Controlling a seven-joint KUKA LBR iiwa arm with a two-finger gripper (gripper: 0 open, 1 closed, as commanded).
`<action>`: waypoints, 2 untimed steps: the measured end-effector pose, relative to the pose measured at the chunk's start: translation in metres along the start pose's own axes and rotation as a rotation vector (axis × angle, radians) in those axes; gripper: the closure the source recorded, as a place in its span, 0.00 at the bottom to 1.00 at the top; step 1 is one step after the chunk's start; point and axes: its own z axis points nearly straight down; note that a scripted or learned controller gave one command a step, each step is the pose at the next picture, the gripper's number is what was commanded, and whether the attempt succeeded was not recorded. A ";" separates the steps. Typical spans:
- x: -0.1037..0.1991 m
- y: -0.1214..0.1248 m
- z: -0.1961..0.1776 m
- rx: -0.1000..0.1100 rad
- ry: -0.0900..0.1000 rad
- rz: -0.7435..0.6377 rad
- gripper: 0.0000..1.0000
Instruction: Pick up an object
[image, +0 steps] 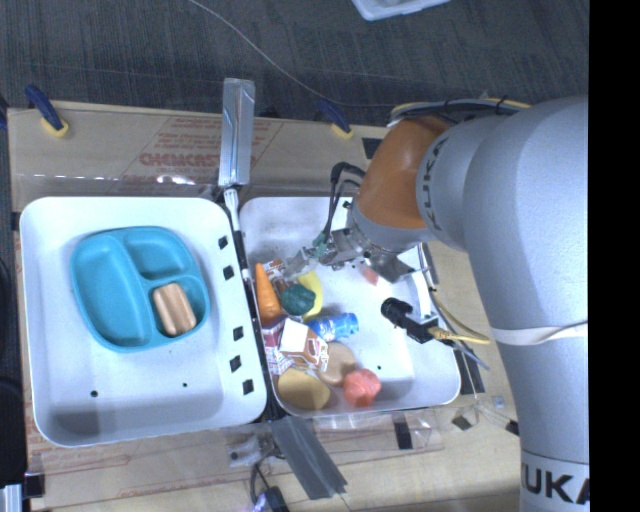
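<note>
The left bin (40, 400) poses little risk: its blue divided plate (110, 290) holds one tan, bun-like toy (173, 308), well apart from the gripper. A reach over there would likely have to clear the raised wall between the bins. The trouble lies in the right bin (432, 378), where the candidates for picking are packed against the left wall. An orange carrot (266, 292) touches a dark green piece (297, 299), which touches a yellow piece (313, 285). Below them a white carton (297, 338) lies beside a blue bottle-like thing (338, 325), then a tan round toy (303, 388) and a pink-red one (362, 385). A descent into this heap could land on two things at once, push one aside, or wedge the carrot against the wall. The rounded toys look liable to squirt out of a pinch. The gripper (325, 250) hangs just above and to the right of the yellow piece, and nothing can be seen held in it. Whether it is wide or narrow I cannot tell, since its tip is small, blurred and mixed with the clutter. What the green and yellow pieces are is also unclear, and the carton's print is unreadable. The grey arm (500, 200) covers the bin's upper right part and whatever may lie there.
</note>
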 end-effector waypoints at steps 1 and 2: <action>0.000 -0.002 0.000 0.002 0.002 -0.117 0.00; 0.007 0.002 0.002 0.016 0.005 0.152 0.00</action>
